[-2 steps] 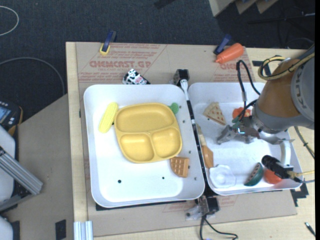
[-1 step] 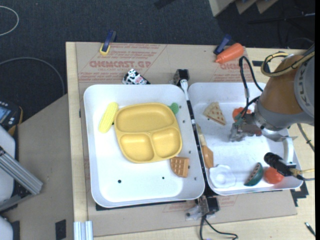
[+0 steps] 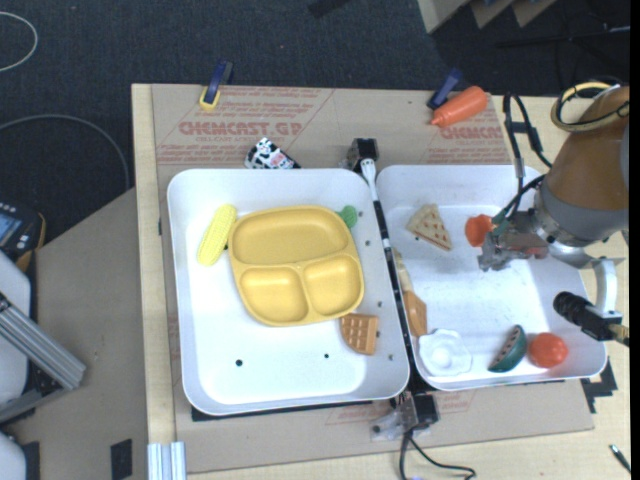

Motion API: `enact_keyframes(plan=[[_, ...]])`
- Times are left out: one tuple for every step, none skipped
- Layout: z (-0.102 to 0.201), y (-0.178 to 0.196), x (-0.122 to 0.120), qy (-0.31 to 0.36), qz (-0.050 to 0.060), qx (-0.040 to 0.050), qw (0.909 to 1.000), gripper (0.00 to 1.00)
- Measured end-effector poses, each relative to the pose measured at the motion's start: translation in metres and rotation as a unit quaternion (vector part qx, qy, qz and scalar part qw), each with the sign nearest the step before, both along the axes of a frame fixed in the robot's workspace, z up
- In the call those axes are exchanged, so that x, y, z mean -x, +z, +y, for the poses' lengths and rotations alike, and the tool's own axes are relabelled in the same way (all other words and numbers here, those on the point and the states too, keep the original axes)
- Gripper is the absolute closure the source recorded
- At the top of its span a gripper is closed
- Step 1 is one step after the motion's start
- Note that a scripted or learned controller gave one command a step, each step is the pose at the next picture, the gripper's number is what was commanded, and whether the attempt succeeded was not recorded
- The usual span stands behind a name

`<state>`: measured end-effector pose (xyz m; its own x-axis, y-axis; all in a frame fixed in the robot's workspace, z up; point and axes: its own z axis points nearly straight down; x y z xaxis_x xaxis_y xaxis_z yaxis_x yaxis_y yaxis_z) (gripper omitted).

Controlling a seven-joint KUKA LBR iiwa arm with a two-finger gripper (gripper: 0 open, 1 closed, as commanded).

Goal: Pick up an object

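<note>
1. The likeliest target is a small orange-red piece (image 3: 478,229) on the floor of the right bin (image 3: 455,180), toward its far right part.
2. The gripper (image 3: 497,251) hangs just right of and slightly nearer than that piece, so close that the two seem to touch or overlap; the piece lies to the claw's far-left side.
3. The piece looks roundish, with no clear long axis, and the gripper body hides part of it.
4. Whether the claw is open or closed cannot be told; its tips blur into dark metal, and nothing is visibly held between them.
5. A triangular wedge (image 3: 430,228) lies to the left of the piece, apart from it.
6. Near the bin's near-right corner sit a watermelon slice (image 3: 508,349) and a red ball (image 3: 547,349).
7. The left bin (image 3: 190,298) bears a yellow divided plate (image 3: 292,262).
</note>
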<state>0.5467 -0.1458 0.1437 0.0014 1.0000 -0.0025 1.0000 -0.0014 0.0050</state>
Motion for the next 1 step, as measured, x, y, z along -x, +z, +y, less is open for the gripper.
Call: enact_keyframes(plan=[[0.0021,0.0447,0.0038,0.001,-0.001,-0.0001,1.0,1.0]])
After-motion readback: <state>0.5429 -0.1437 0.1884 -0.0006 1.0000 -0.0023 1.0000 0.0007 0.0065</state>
